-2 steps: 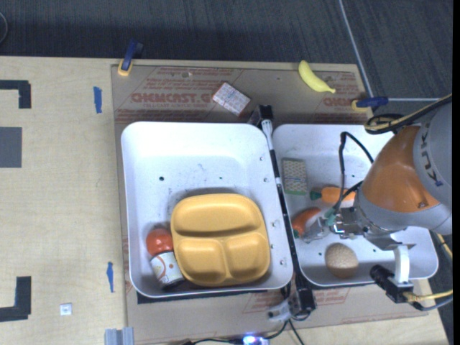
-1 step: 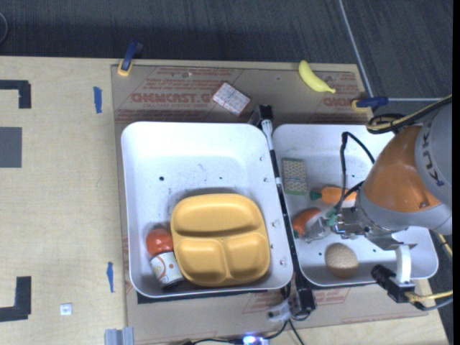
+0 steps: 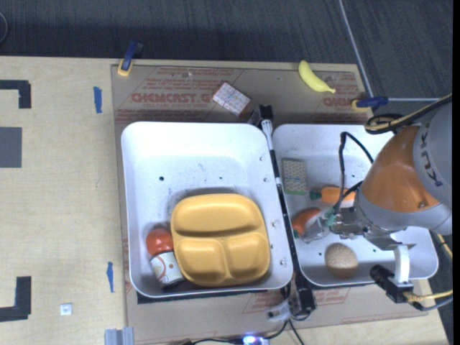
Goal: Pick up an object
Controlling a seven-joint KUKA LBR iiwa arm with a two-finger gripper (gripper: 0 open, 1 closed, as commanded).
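Camera view: the arm point(image 3: 406, 182) reaches into the right bin point(image 3: 429, 264) at lower right, its gripper point(image 3: 325, 221) low by an orange-red object point(image 3: 303, 219); finger state cannot be told. A tan ball point(image 3: 341, 257) lies just below.

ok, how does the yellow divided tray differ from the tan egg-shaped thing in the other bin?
The yellow three-compartment tray is far bigger than the tan egg-shaped object. The tray is flat with recessed sections; the egg is rounded and smooth. The tray lies in the left white bin, the egg in the right white bin. Both sit near their bin's front edge.
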